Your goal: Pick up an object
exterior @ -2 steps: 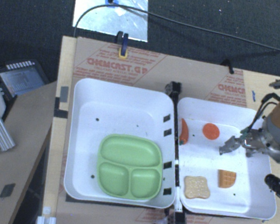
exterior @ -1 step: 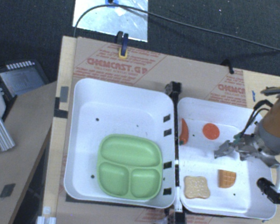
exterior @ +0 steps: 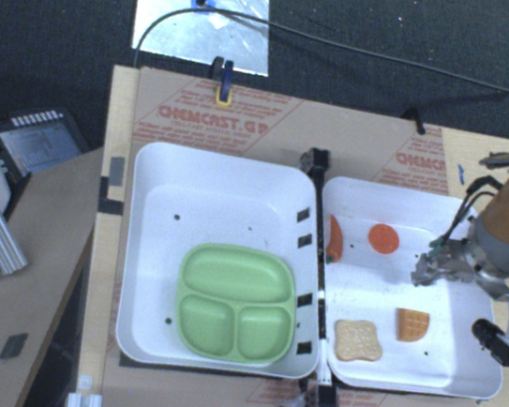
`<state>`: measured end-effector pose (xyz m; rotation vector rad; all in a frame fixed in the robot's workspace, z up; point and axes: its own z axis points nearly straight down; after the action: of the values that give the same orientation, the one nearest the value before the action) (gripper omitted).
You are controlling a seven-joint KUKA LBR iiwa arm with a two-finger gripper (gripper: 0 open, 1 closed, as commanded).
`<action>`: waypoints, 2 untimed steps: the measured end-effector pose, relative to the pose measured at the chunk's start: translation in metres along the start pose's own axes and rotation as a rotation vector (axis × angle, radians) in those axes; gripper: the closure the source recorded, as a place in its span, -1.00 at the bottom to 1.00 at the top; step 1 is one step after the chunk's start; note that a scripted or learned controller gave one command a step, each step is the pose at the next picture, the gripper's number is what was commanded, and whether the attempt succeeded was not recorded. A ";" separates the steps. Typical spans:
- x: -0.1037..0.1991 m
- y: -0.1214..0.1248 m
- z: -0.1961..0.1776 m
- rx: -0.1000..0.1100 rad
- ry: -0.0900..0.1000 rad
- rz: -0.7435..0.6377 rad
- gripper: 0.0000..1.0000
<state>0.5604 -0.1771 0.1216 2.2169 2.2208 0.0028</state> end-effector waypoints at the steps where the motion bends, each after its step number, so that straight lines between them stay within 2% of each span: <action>1: -0.003 0.002 -0.063 -0.002 0.000 -0.001 1.00; 2: -0.003 0.003 -0.110 -0.001 0.000 -0.002 1.00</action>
<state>0.5633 -0.1802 0.2317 2.2140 2.2229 0.0032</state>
